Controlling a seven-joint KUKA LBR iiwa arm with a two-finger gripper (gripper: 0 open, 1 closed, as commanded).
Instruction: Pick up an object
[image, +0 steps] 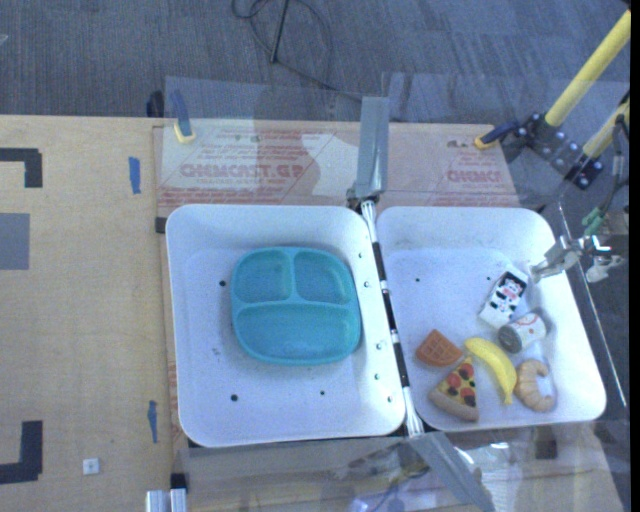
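Pizza slice (456, 388), red-topped, beside yellow banana (496, 366).

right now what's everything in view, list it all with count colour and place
bins: 2, white, side by side on the bench
divided plate: 1, teal, middle of left bin
milk carton: 1, white with black patches, right bin, right side
can: 1, silver and white, below the carton
waffle: 1, orange, right bin, lower middle
pizza slice: 1, red and yellow, right bin front
banana: 1, yellow, beside the pizza
croissant: 1, tan, front right corner
gripper: 1, metallic, at right bin's right rim
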